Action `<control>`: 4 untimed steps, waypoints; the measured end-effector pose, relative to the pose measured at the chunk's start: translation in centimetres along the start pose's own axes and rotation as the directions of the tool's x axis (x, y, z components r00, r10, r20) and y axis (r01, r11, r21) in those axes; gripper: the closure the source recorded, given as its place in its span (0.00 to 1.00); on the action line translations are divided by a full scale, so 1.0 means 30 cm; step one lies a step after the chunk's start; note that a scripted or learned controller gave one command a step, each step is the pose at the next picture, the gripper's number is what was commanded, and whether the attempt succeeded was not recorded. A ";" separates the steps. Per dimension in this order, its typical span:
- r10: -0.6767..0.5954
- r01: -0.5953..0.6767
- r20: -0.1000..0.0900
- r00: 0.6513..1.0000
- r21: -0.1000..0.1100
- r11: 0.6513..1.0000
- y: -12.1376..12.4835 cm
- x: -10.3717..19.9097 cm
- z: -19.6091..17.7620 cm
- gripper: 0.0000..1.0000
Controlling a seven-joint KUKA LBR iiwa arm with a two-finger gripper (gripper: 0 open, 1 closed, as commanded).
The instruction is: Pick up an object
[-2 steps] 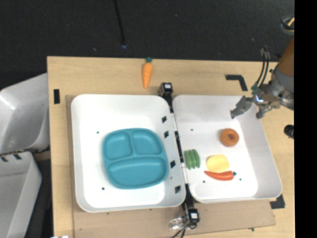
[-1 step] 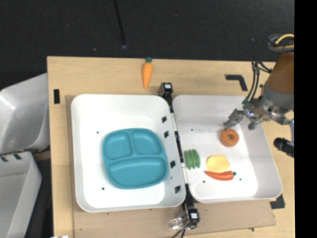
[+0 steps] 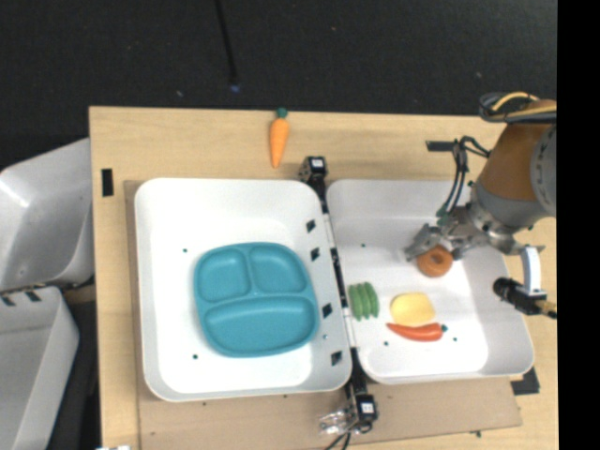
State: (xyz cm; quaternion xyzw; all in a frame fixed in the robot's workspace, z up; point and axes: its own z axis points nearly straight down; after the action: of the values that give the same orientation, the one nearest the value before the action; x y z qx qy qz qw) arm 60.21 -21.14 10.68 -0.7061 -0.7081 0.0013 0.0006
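Orange-brown round object (image 3: 435, 263) lies right beneath the tool (image 3: 429, 244).

A blue divided tray (image 3: 255, 298) lies in the left bin (image 3: 155, 345); a toy carrot (image 3: 278, 138) rests on the bench beyond that bin.

light wooden desk (image 3: 112, 148) seen from above. two shallow white bins lie directly on it, side by side and touching along their inner rims: the left bin (image 3: 150, 251) and, just right of it, the right bin (image 3: 506, 345). a toy carrot (image 3: 278, 138) lies on bare wood just beyond the left bin's far rim, near its far right corner.
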 end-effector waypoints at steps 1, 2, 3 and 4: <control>0.000 0.000 0.001 1.000 -0.006 1.000 0.003 -0.004 -0.049 1.00; 0.008 -0.008 0.001 1.000 -0.008 1.000 -0.025 -0.009 -0.215 1.00; 0.000 0.000 0.002 1.000 -0.010 1.000 -0.021 -0.015 -0.398 1.00; -0.003 0.003 -0.001 1.000 -0.004 1.000 0.014 0.131 -0.389 1.00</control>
State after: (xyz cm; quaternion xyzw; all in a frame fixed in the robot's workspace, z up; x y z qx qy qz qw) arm 60.66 -17.21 22.35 -0.7051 -0.7091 -0.0004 -0.0003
